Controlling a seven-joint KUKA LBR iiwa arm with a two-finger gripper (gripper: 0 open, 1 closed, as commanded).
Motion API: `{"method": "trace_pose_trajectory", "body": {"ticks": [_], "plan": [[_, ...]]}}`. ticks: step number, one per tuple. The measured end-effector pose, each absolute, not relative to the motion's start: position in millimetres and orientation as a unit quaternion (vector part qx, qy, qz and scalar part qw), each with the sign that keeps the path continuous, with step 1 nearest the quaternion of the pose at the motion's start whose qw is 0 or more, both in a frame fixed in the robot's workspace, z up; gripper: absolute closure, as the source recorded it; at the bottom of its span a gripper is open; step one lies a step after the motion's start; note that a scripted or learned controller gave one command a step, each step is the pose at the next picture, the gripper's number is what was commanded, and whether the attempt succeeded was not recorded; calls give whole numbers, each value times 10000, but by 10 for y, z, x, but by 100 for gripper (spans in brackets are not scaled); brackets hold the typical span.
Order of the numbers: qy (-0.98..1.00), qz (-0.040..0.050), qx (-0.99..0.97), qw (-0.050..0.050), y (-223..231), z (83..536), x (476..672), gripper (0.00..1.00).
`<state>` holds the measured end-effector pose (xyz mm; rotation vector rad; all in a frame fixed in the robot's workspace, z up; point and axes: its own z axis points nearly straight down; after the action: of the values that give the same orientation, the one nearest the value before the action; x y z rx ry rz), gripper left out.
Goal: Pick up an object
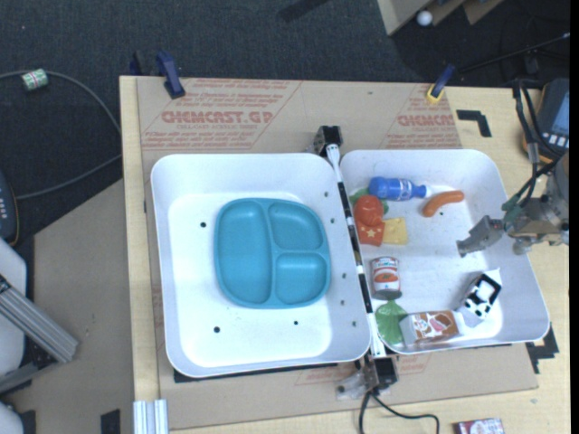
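The right bin (507, 174) holds several small things. A blue bottle (395, 188) lies at its back left, with an orange sausage-shaped piece (441, 202) to the right of it. A red item (368, 219) and a yellow piece (395, 231) sit below the bottle. A small can (385, 276) stands near the left wall. A green item (389, 319) and a brown packet (431, 325) lie at the front. A black-and-white block (479, 297) rests at the front right. My gripper (477, 239) hangs over the bin's right side, just above that block and apart from it.
The left bin (181, 242) bears a blue divided plate (271, 251). Clamps (169, 72) sit at the bench's back edge. The arm (543, 220) enters over the right bin's right wall. Bare bin floor lies between the sausage-shaped piece and the block.
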<state>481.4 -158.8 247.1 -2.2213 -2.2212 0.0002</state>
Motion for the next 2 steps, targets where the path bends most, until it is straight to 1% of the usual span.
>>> {"method": "trace_pose_trajectory", "body": {"ticks": [1, 2], "plan": [[-7066, 8, -7076, 11, -2142, 1250, 4891, 0], [-7074, 1, -7068, 10, -1770, 842, 4982, 0]]}}
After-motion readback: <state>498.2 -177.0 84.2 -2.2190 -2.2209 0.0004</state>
